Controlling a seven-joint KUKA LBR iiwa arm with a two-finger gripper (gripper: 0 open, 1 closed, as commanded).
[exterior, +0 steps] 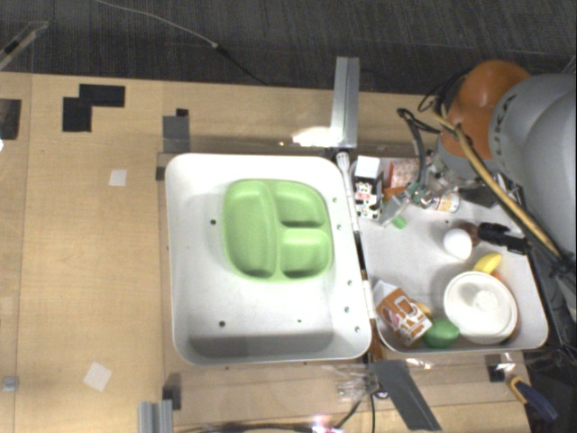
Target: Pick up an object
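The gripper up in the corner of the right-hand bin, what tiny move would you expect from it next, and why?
Probably a short drop straight down. The gripper sits at the far end of the right bin, among the small packets there, and nothing shows between its fingers. The white bowl, white ball and orange packet lie nearer the front, away from it, so the closest items seem the likelier target.

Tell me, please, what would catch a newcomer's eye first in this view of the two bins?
Most striking is the bright green divided tray, lying alone in the middle of the left bin. Next comes the grey arm with its orange band, reaching in from the right over the far end of the right bin. At that bin's near end sit a white bowl, a small orange carton and a green object.
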